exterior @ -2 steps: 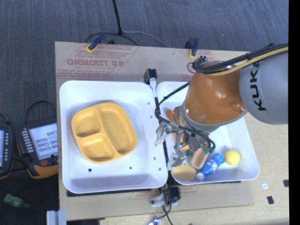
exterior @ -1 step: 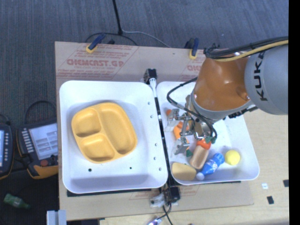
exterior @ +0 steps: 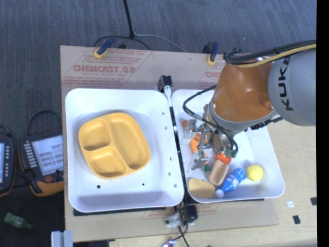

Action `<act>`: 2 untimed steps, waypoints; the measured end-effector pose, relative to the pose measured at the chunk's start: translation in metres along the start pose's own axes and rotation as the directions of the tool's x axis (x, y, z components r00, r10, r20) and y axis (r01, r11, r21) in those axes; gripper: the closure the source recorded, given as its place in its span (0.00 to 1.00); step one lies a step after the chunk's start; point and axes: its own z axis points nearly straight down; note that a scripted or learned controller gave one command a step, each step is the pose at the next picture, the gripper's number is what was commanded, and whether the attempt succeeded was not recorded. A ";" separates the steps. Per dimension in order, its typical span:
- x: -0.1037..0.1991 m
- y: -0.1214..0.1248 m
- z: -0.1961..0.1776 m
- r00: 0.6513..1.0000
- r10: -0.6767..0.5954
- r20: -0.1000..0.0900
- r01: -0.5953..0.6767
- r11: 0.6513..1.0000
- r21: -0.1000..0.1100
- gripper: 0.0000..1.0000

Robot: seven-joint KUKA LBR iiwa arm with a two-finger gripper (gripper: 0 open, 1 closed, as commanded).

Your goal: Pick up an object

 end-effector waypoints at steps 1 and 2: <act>0.000 0.000 0.000 1.000 0.000 0.000 0.000 1.000 0.000 0.00; 0.000 0.000 0.000 1.000 0.000 0.000 0.000 1.000 0.000 0.00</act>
